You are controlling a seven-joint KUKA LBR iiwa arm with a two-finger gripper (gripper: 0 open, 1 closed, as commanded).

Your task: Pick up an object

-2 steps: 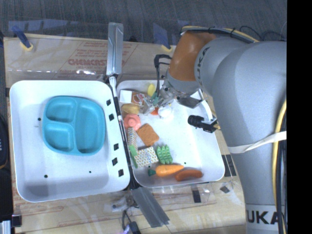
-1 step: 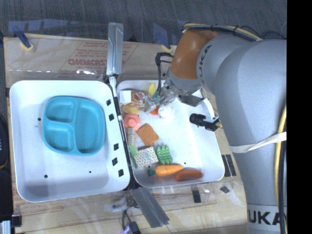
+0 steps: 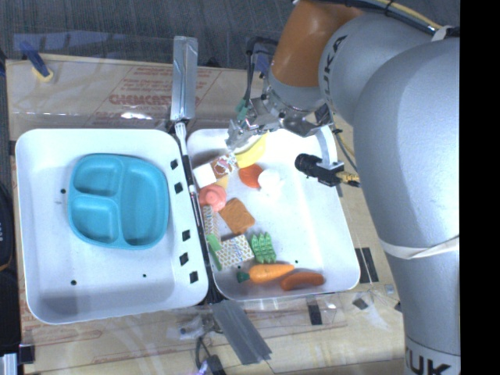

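I see dark grey ribbed flooring (image 3: 117, 6) at twelve o'clock, beyond the printed cardboard-topped bench (image 3: 94, 92).

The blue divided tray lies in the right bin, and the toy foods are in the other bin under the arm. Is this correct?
Not quite. The blue divided tray lies in the left bin, as the camera view shows. The toy foods, such as the carrot, are in the right bin under the arm, as you said.

Bright, even light; slightly soft focus, perhaps mild glare.
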